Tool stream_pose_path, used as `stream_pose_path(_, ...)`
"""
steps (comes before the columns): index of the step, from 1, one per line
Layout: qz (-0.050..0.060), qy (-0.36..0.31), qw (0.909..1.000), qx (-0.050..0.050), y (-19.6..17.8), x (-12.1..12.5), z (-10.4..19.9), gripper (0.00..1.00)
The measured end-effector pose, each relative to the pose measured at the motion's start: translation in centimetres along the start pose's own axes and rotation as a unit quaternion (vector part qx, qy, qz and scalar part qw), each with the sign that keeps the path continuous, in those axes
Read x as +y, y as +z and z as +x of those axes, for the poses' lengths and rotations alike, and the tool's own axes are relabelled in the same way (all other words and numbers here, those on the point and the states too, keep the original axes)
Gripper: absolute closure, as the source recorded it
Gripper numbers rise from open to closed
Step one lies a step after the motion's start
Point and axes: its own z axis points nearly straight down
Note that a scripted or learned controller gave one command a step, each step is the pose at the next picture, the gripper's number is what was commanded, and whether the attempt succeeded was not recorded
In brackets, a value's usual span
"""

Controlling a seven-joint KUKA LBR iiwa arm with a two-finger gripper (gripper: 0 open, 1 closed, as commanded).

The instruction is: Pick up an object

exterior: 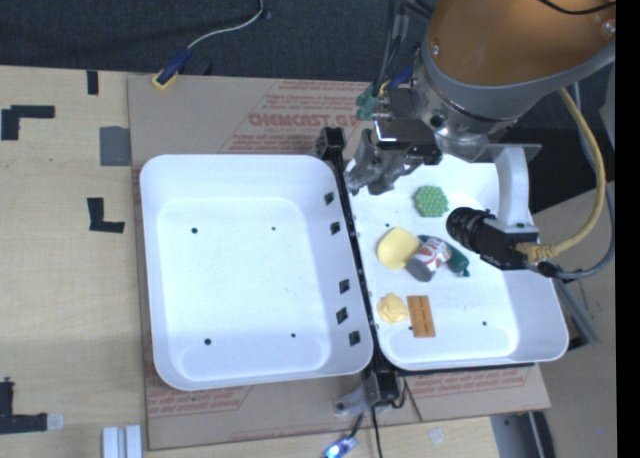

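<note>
Overhead, the counter (60,276) is seen carrying a sheet of cardboard (280,116), on which two shallow white bins are set side by side. The left bin (240,276) is taken as the landmark. The right bin (500,336) is pressed against its right wall. The arm (520,26), grey with an orange band, is positioned above the far end of the right bin, up and to the right of the left bin. The hand (375,178) is lowered just beside the left bin's far right corner, over the seam between the bins; whether it is released or clenched cannot be told, and nothing is seen between its fingers.

To the right of the left bin, the objects are gathered in the middle of the right bin. A yellow rounded object (396,247) is nearest the left bin's wall. A grey and red object (428,258) is touching its right side. A green bumpy ball (431,200) lies farther back. A smaller yellow piece (392,308) and an orange-brown block (422,316) lie side by side nearer the front.
</note>
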Motion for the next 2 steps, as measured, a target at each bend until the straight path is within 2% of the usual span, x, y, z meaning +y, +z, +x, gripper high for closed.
stream_pose_path(1, 0.015, 0.001, 0.9999, -0.004, 16.8, -0.3, 2.7, 1.0)
stream_pose_path(2, 0.008, -0.004, 1.0, -0.001, 18.3, -0.4, 13.3, 1.0)
